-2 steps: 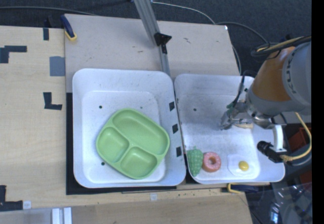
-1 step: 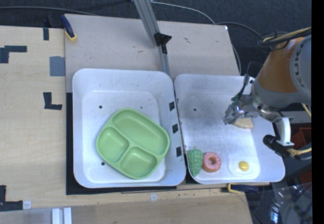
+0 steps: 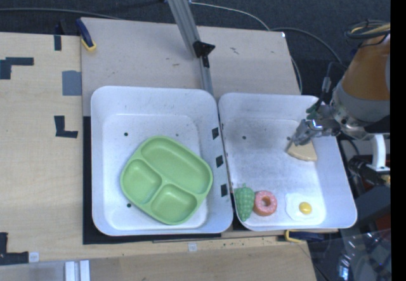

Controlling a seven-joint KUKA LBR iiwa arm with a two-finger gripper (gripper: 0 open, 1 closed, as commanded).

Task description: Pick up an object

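Reaching into the right bin (image 3: 330, 175), the gripper (image 3: 299, 137) is seen just above a tan bread piece (image 3: 303, 153).

Whether the claw is open or closed cannot be told. A green plate (image 3: 166, 179) is kept in the left bin (image 3: 101, 146).

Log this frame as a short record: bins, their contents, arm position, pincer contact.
left bin: green divided plate
right bin: tan wedge, green toy, pink donut, fried egg
arm: reaching in from the right
pincer: low over the right bin, at the tan wedge's upper edge
grasp: cannot tell
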